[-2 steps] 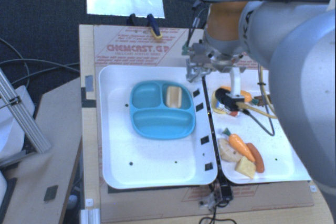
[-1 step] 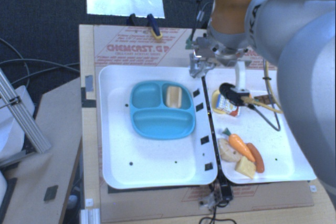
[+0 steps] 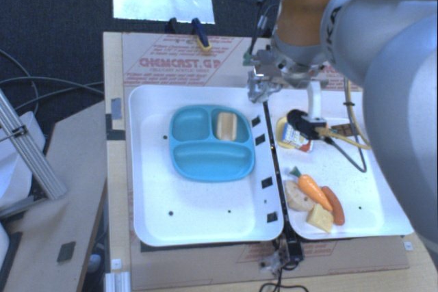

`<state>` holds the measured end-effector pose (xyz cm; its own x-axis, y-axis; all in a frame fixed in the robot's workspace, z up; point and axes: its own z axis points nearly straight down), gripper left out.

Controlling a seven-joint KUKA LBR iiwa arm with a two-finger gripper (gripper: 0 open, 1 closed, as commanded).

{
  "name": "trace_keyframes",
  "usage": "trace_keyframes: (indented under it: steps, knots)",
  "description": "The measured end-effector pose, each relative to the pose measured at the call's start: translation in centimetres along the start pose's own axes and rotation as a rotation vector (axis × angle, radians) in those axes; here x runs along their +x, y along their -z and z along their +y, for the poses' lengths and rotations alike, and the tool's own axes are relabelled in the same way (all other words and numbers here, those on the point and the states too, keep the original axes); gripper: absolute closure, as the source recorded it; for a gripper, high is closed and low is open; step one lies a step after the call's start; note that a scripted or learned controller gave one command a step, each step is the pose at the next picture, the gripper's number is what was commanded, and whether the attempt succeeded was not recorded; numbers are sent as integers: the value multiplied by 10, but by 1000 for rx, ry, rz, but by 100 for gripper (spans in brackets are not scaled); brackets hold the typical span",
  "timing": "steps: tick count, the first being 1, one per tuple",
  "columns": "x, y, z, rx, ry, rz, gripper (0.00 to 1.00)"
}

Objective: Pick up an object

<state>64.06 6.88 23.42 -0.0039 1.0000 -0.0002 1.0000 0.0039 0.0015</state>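
I can't tell how wide the end effector (image 3: pixel 259 89) is, and lowering here risks hitting the bins' shared rim (image 3: pixel 274 161), missing the carrot (image 3: pixel 313 189).

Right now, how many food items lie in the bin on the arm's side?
5: carrot, red sausage, cheese wedge and beige slice clustered at the near end; yellow packet farther back, partly covered. The arm may hide more.
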Motion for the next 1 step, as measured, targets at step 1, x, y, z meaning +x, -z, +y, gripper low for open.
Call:
trace_keyframes:
  steps: [1]
  knots:
    - [-1,-18,-4,0,-2,-1,100]
